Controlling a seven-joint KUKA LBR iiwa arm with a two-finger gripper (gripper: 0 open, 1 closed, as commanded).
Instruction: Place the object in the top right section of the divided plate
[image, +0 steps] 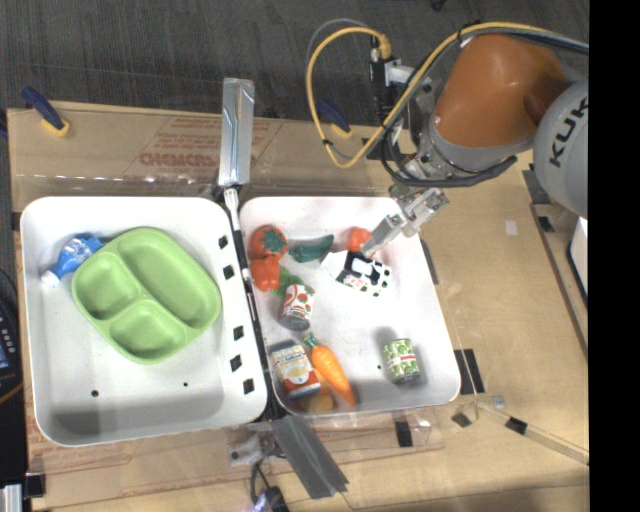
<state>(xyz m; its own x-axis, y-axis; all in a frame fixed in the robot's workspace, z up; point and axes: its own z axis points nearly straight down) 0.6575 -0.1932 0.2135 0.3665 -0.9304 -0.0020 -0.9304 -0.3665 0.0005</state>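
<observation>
From my feed, far left, the left bin (45, 400) carries the green divided plate (146, 291), lying tilted in its upper half, and a blue object (72, 251) peeks out from under the plate's upper-left rim. Moving across the divider, I come to the right bin (440, 330) and its clutter: a red tomato-like piece (267, 241) over an orange-red one (264, 272) against the left wall, a dark green pepper shape (313, 247) just beside them, a small tin (296, 306) lying tipped below that. Lower down, a jar with a printed label (294, 367) touches a toy carrot (330, 369), and a brownish thing (318, 402) sits under them at the bin's front edge. Centre of the bin — a black-and-white cow-patterned object (362, 274), with a small orange piece (359, 239) just above it. A green-labelled can (400, 361) stands apart toward the lower right. The gripper (385, 233) hangs slanted right over the cow-patterned object and the orange piece; whether the fingers are apart or together I cannot tell, and I see nothing between them. The arm (495, 85) — orange band, cables looping — comes in from upper right above the table (510, 300).
</observation>
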